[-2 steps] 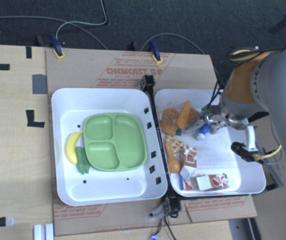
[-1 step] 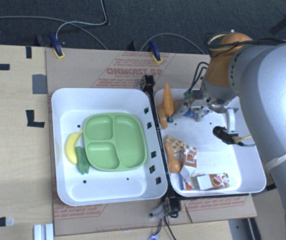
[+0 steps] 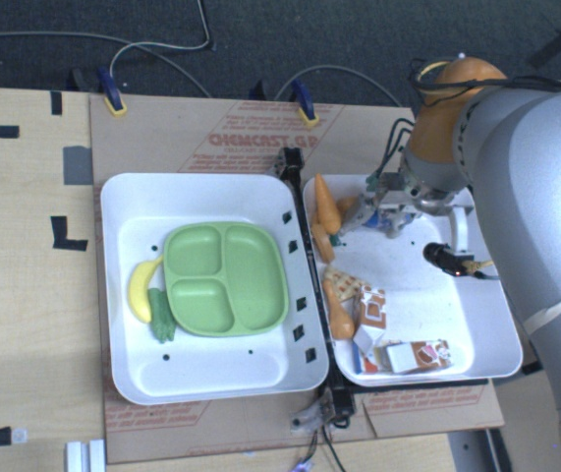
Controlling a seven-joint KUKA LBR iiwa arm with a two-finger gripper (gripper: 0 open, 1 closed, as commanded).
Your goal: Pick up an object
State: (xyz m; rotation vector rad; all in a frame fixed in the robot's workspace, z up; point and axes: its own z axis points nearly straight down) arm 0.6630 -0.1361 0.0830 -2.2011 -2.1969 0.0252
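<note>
My gripper (image 3: 385, 210) hangs low over the far part of the right bin (image 3: 476, 313), just right of an orange carrot (image 3: 326, 206) that lies against the bin's left wall. A second orange piece (image 3: 320, 245) lies just in front of the carrot. Further forward along the left wall are a waffle-like piece (image 3: 343, 287), another orange item (image 3: 342, 322), a small brown and white carton (image 3: 373, 308) and a flat box (image 3: 415, 355). Nothing is visibly held.
The left bin (image 3: 128, 205) holds a green divided plate (image 3: 226, 276), a yellow banana (image 3: 141, 289) and a green vegetable (image 3: 162, 316). The grey arm (image 3: 526, 195) covers the right bin's far right side. Clamps and cables lie behind the bins.
</note>
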